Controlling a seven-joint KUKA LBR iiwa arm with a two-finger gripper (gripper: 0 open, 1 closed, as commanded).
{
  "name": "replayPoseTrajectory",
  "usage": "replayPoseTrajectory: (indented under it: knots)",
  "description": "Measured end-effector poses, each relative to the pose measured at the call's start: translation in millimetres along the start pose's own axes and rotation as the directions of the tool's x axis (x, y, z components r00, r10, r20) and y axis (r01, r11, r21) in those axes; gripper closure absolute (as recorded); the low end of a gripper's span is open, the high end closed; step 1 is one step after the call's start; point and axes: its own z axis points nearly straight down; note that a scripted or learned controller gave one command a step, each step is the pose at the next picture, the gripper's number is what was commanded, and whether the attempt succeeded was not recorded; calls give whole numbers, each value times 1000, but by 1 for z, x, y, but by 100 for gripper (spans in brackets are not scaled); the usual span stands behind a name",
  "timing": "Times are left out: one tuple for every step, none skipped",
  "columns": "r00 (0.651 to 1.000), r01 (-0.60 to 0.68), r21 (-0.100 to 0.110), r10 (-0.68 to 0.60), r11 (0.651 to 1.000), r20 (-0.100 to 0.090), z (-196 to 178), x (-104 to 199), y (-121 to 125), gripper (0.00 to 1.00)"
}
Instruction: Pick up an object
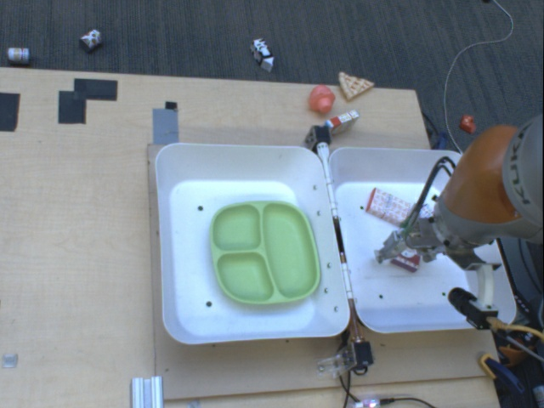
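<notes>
Two white bins: in the left bin (178, 253) we see a green divided plate (263, 252); in the right bin (374, 300), the gripper (399, 252) sits over a small red object (406, 262), partly hidden. We cannot tell its finger spacing. A patterned card (389, 204) lies nearby.

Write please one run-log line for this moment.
arm: over right bin | gripper: low, at red item | card: in right bin | green tray: in left bin

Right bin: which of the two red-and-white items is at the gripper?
The small dark-red one, lower in the right bin, at the gripper. The patterned card lies apart, farther up.
</notes>
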Motion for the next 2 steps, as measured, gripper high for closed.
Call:
replayPoseTrajectory:
  knots:
    - [1000,1,-6,-1,1000,1,-11,0,2,100]
    - [1000,2,-4,-2,1000,0,-88,58,-36,100]
